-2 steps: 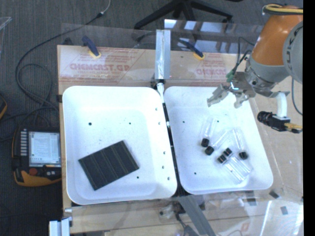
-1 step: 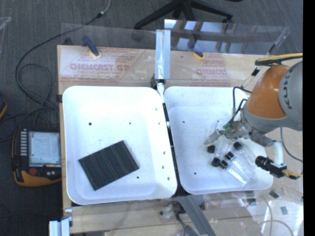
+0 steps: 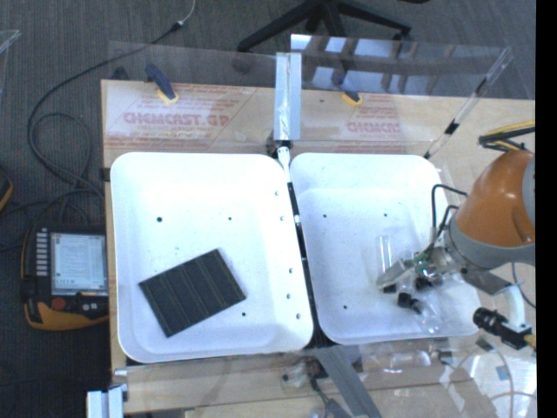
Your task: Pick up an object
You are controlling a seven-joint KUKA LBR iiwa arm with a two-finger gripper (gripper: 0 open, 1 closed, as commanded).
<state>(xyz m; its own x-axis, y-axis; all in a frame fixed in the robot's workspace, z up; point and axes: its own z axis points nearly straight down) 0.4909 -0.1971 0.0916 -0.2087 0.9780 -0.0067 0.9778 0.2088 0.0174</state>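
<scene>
My gripper (image 3: 407, 279) sits low in the right bin (image 3: 348, 233), lower right of the frame; its grip I cannot tell. One dark ribbed panel (image 3: 192, 291) lies flat in the left bin (image 3: 174, 190).

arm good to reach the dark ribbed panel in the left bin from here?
Probably yes. The dark ribbed panel lies flat and alone in the left bin, nothing over it. The gripper sits in the right bin, so it must cross the divider.
</scene>
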